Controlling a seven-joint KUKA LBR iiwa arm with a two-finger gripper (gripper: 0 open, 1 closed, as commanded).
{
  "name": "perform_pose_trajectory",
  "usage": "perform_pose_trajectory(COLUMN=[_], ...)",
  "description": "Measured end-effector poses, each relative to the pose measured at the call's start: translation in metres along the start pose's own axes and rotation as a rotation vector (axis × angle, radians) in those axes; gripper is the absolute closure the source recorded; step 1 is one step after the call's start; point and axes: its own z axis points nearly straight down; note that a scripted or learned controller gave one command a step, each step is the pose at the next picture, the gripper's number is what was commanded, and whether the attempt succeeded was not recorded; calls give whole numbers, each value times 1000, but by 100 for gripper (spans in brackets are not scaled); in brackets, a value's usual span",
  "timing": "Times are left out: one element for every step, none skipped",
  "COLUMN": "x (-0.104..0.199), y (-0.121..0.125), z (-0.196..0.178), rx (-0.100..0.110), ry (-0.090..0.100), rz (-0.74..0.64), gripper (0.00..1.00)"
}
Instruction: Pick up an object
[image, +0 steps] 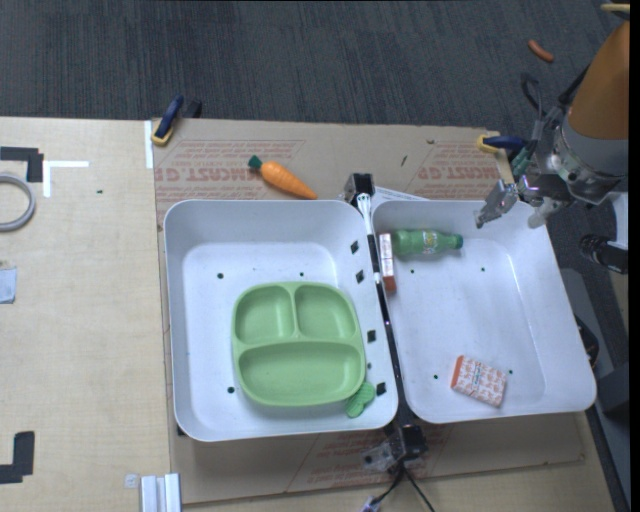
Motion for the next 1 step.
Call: perform_pose_trajectory(x=[62], y=[-51], z=[122], rx=[0], ry=[0], rz=[-253], gripper=[0])
